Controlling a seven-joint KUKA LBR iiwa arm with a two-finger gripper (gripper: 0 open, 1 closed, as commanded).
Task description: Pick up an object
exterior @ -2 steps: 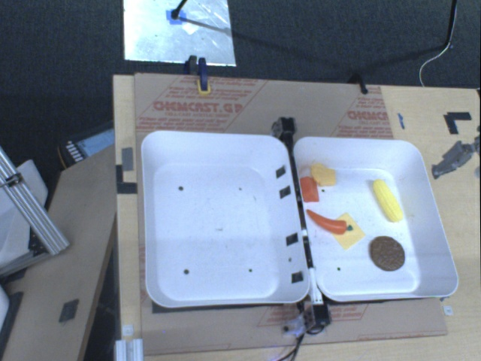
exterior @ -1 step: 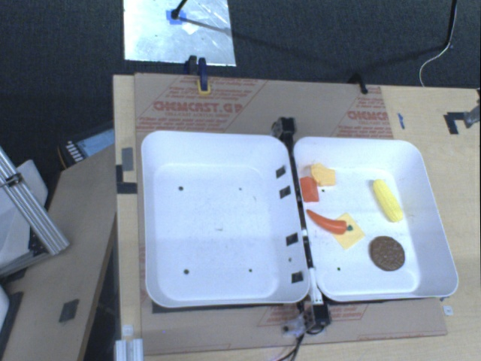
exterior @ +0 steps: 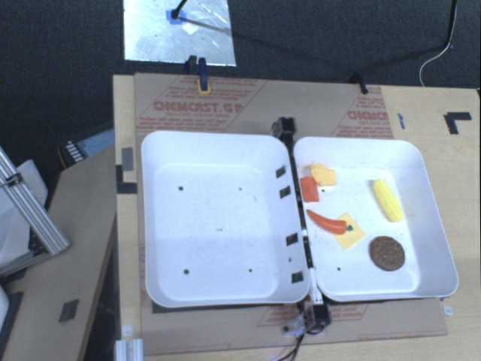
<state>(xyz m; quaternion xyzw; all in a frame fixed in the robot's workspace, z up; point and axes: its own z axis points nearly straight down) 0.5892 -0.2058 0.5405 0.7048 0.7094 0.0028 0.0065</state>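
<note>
Nothing is seen lifted, so the pick is judged not yet begun. All candidates lie in the right bin [exterior: 432, 201]: a corn cob [exterior: 387, 200] toward its right side, a brown disc [exterior: 387, 253] near the front, a chili [exterior: 328, 221] lying across a yellow slice [exterior: 350, 234], and a red block [exterior: 309, 189] beside a yellow piece [exterior: 324, 174] by the divider. The gripper's state cannot be told. A reach, a closing on one object and a lift are all left.

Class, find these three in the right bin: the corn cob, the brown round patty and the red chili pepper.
corn cob [exterior: 387, 200], camera view, middle of the cob.
brown round patty [exterior: 387, 253], camera view, its centre.
red chili pepper [exterior: 328, 221], camera view, mid-body.
</note>
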